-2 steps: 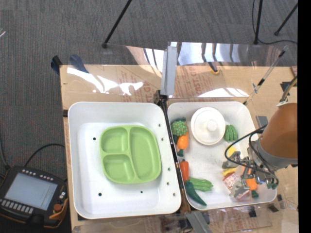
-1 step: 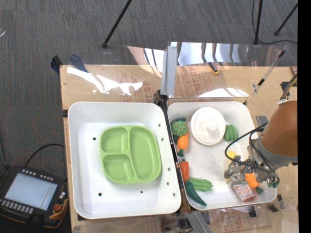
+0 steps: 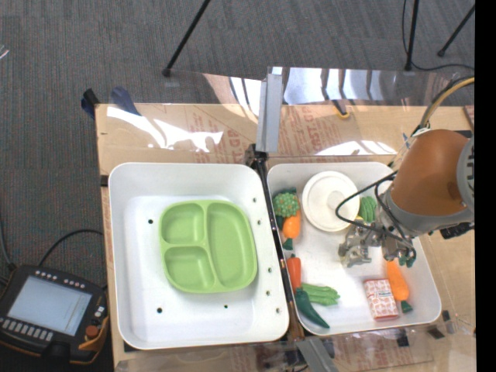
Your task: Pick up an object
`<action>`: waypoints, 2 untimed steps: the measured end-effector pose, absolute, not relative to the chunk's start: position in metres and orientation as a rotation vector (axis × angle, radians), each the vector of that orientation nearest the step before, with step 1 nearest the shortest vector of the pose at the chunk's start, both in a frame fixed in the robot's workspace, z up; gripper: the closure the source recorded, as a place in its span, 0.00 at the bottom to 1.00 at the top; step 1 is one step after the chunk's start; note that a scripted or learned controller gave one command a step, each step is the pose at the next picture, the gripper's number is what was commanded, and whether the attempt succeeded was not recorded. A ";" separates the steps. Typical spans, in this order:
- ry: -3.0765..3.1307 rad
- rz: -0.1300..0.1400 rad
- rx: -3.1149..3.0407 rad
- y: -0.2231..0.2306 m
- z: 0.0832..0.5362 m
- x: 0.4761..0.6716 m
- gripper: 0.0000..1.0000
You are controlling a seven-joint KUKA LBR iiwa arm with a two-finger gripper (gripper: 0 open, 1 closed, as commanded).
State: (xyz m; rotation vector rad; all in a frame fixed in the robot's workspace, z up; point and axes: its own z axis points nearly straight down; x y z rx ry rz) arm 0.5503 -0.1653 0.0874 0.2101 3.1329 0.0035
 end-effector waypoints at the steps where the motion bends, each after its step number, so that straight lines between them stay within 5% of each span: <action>1: 3.140 0.002 0.058 -0.213 0.088 0.484 1.00; 2: 3.138 0.003 0.068 -0.192 0.088 0.566 1.00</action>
